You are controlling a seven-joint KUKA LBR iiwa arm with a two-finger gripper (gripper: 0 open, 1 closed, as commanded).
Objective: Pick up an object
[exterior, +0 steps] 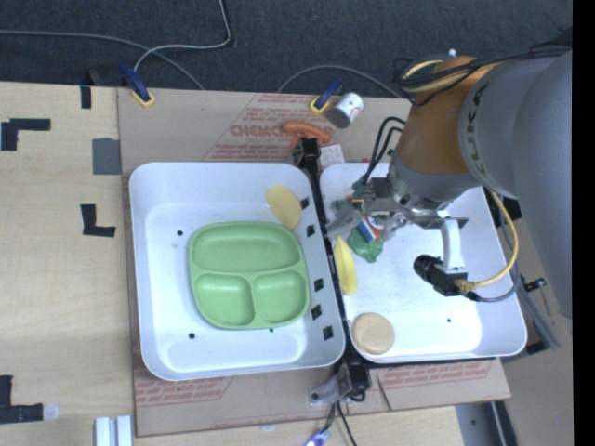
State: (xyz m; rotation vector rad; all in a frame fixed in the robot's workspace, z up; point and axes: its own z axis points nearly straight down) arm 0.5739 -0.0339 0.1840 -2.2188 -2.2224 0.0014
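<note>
My gripper [364,223] hangs low over the left part of the right bin [483,333], under the grey arm with its orange band. Just beneath it lies a small green, red and blue object [368,245], touching or nearly touching the fingertips. A yellow banana-shaped piece [346,268] lies along that bin's left wall. A round tan biscuit-like disc [373,333] sits near the front left corner. In the left bin [153,249] rests a green divided plate [249,275], and a pale yellow lemon-like object [284,205] lies behind it.
The divider between the bins [321,249] runs close to the left of the gripper. A black cable and connector [437,272] hang over the right bin's middle. An orange and a silver item [327,119] lie on the cardboard behind the bins.
</note>
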